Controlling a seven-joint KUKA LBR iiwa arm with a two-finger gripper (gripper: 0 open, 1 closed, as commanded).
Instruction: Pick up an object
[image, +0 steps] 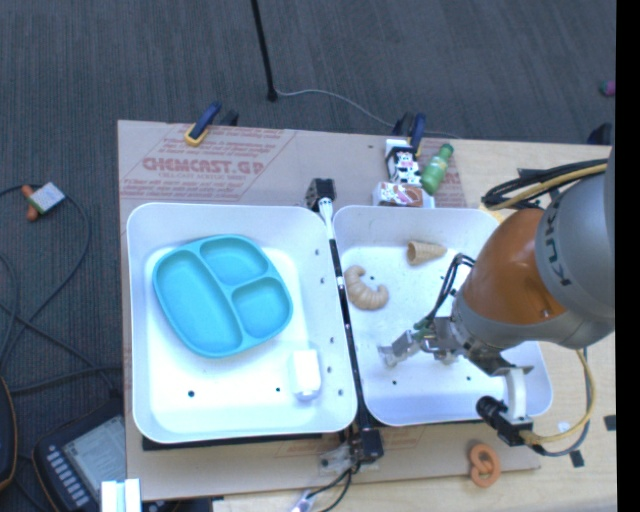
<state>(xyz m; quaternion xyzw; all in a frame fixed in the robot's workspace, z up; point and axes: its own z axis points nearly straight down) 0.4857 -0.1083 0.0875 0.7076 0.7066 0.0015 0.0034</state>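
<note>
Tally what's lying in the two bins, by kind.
Blue plate: 1
White block: 1
Croissant: 1
Cone: 1
Total: 4

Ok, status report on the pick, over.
Gripper low over right bin floor, nothing between fingers. Croissant and cone lie untouched beyond it. Path clear.
</note>
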